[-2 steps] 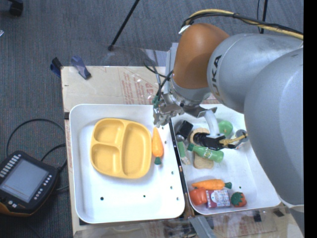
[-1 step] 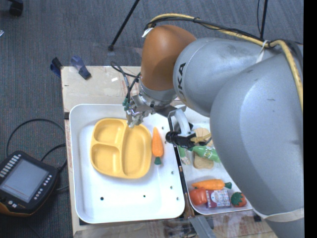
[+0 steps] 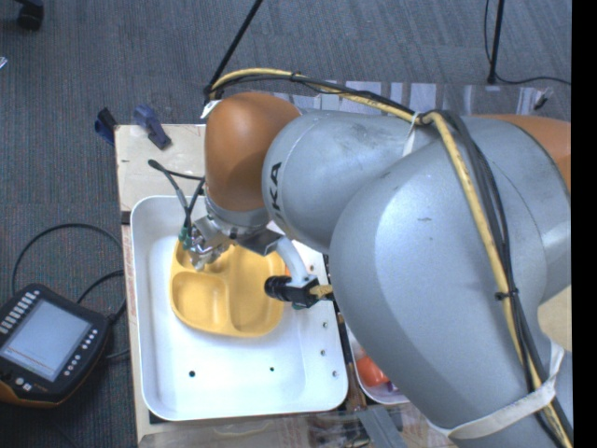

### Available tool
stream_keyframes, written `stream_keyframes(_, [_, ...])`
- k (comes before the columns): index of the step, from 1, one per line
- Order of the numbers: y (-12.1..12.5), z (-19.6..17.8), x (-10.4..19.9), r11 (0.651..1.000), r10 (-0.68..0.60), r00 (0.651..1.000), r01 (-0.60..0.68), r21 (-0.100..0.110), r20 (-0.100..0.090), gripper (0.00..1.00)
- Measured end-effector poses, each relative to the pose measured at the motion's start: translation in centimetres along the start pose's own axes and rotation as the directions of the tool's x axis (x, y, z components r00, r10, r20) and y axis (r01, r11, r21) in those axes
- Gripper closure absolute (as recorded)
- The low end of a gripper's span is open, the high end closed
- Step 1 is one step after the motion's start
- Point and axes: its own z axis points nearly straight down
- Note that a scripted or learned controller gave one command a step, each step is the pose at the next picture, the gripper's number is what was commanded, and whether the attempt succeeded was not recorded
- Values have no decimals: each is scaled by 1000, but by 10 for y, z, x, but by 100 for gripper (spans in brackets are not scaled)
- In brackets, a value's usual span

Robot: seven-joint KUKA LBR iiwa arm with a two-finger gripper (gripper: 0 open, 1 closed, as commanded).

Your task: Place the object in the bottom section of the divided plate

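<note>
Item: left white bin (image 3: 233,381), shallow, set on the bench; it carries a yellow divided plate (image 3: 229,301) lying flat near its upper left part, the ridges between sections faintly visible and the lower sections bare. Item: KUKA arm (image 3: 420,250), grey with an orange band, reaching in from the right and covering most of the bench, so the right bin (image 3: 366,392) shows as a sliver of rim with something orange-red (image 3: 371,371) inside. Item: gripper (image 3: 198,245), hanging over the upper left edge of the plate, apparently low over or touching its top section; its spread cannot be told, as the wrist housing hides it from above. Item: the object to be placed, not identifiable; whether anything is carried is unclear, and the orange-red item in the right bin may or may not be it. Item: black fitting (image 3: 289,290) with cable, projecting from the wrist over the plate's right side. Item: teach pendant (image 3: 42,339) on the floor at left, its cable looped beside the bench. Judgement: the tool stands over the plate's upper portion, not the bottom section the task names, so placement looks unfinished.
</note>
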Motion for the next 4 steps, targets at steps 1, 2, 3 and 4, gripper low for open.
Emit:
stream_keyframes(1, [-23,-21,34,996,-92,996,92,-1,-1,100])
stream_keyframes(2, [-23,-30,32,996,-85,996,85,3,-2,100])
stream_keyframes(3, [-13,-162,-8,987,-161,987,162,-16,5,100])
stream_keyframes(4, [-80,12,45,907,-421,907,421,-5,3,100])
